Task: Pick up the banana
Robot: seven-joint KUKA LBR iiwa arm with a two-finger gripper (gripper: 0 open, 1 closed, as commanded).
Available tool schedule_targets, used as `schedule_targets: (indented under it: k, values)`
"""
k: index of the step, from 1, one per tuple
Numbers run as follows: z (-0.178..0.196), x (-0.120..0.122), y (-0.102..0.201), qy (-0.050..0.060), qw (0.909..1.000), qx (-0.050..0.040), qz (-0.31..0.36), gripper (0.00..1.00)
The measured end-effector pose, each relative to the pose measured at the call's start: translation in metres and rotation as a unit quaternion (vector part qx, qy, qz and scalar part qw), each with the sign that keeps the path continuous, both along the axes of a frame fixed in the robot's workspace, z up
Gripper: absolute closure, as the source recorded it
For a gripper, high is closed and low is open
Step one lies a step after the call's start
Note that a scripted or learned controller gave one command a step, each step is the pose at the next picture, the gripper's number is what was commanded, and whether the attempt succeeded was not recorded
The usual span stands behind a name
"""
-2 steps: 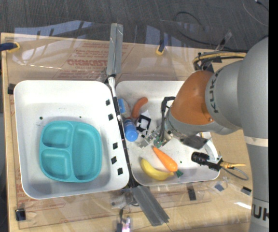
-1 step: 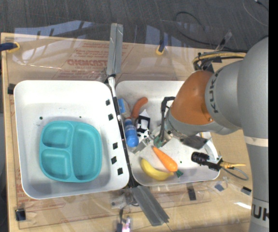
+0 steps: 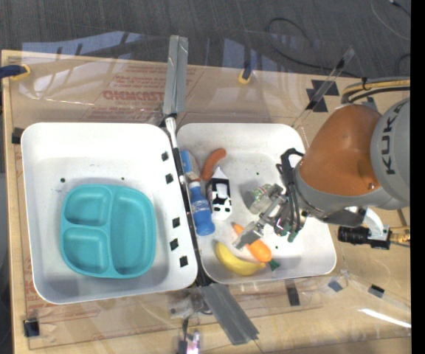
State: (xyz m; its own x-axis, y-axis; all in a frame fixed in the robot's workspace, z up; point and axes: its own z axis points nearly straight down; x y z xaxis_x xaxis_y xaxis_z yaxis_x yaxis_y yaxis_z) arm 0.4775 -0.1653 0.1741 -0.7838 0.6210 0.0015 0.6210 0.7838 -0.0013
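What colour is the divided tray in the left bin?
Turquoise, a light blue-green; the tray shows clearly in the camera view.

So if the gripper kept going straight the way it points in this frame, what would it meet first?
The gripper points down-left in the right bin. The orange carrot lies right beside its tip and looks first in line, with the banana just beyond. Height above them is unclear from this slanted view.

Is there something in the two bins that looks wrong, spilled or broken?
Nothing looks spilled or broken. The teal divided plate lies flat in the left bin. In the right bin, the banana, carrot, blue bottle, sausage and small cow figure lie loosely scattered. The gripper is just above the carrot.
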Motion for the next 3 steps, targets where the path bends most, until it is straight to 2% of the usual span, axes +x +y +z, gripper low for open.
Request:
schedule_targets:
  k: [3]
  values:
    - [-0.0001,-0.0001,0.0,0.0,1.0,0.0,0.0,0.0]
